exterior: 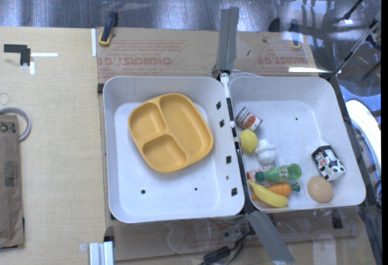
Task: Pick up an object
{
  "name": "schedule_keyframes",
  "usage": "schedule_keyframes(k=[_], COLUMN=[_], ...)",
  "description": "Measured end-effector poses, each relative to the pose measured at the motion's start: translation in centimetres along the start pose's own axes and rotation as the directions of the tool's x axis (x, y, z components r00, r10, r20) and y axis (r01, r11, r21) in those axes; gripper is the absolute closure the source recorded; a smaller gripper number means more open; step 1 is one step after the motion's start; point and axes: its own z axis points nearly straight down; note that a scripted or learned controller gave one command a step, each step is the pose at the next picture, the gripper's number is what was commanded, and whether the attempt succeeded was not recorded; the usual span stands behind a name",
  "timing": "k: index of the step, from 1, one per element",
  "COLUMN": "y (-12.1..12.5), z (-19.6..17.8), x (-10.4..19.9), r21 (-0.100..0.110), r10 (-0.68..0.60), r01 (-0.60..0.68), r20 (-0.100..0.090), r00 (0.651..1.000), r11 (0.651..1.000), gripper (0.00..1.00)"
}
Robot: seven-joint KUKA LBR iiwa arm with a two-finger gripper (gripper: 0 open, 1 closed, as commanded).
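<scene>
The right bin [303, 91] holds several small items. A red and white can [248, 119] lies near its left wall, with a yellow lemon [248, 140] and a small white object [265, 150] just below it. Along the front left lie a green bottle [282, 172], an orange carrot [279, 188] and a yellow banana [268, 194]. A black and white carton [328, 162] and a tan egg-shaped item [320, 189] sit at the front right. The left bin [115, 154] holds a yellow divided plate [170, 131].
A wooden table [48, 136] lies to the left with a brown paper bag [9, 185] at its edge. Cardboard [182, 54] lies behind both bins. A grey divider post [228, 39] stands at the back between the bins.
</scene>
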Motion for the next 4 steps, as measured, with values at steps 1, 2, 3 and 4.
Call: schedule_keyframes(k=[1,2,3,4], y=[0.1,0.5,0.6,0.7], z=[-0.9,0.0,-0.9,-1.8], x=[0.0,0.0,0.0,0.0], r21=[0.001,-0.001,-0.001,0.0], r10=[-0.003,-0.244,-0.245,-0.247], r01=[0.003,0.244,0.245,0.247], r20=[0.003,0.0,0.003,0.006], r00=[1.0,0.97,0.969,0.969], r11=[1.0,0.97,0.969,0.969], gripper=[1.0,1.0,1.0,1.0])
